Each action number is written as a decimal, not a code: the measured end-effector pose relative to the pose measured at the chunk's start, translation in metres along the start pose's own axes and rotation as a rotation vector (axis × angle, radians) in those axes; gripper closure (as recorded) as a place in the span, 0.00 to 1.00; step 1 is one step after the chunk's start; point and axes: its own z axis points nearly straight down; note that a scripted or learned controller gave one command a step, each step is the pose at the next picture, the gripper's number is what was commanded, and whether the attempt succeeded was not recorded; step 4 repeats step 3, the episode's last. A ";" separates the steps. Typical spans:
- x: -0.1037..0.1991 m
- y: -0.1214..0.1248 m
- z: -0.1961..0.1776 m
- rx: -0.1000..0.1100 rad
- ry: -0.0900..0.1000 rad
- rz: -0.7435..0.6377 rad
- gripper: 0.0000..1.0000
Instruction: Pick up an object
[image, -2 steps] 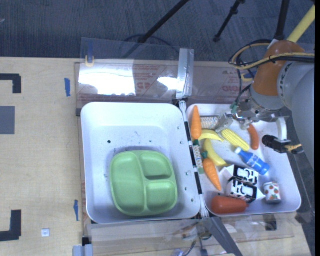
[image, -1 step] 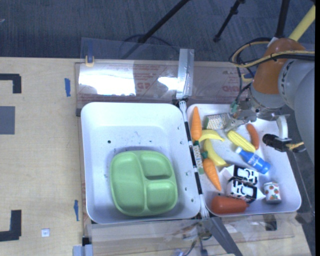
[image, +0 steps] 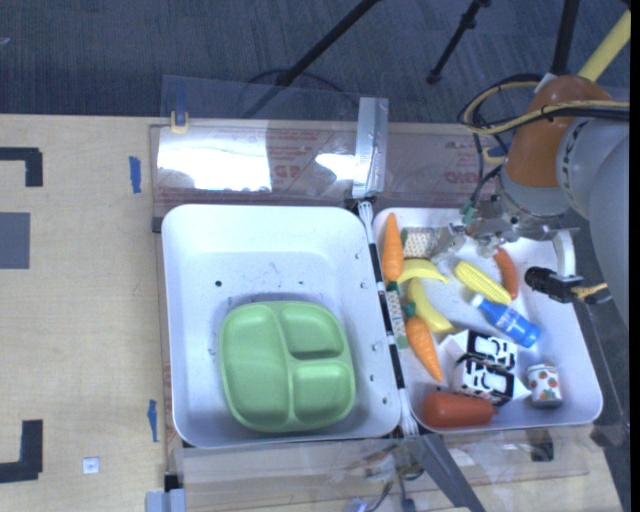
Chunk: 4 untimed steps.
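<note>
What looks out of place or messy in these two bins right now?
Nothing looks spilled or broken. The load is just lopsided: the left bin holds a single green divided tray, while the right bin is a crowded jumble of toy food, with carrots, a banana and a blue bottle lying across each other.

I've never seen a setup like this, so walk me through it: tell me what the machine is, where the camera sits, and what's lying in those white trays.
One fixed camera looks down at a slant on a bench. The grey robot arm with an orange band reaches in from the picture's right; its gripper hangs over the right bin, and nothing is visibly held. That bin holds toy food: two carrots, a banana, corn, a blue bottle, a black-and-white box. The left bin holds a green divided tray.
</note>
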 end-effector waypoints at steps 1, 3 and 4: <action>-0.028 -0.059 0.006 -0.022 0.004 -0.022 0.00; 0.012 -0.046 -0.100 -0.013 -0.003 0.066 1.00; 0.012 -0.046 -0.100 -0.013 -0.003 0.066 1.00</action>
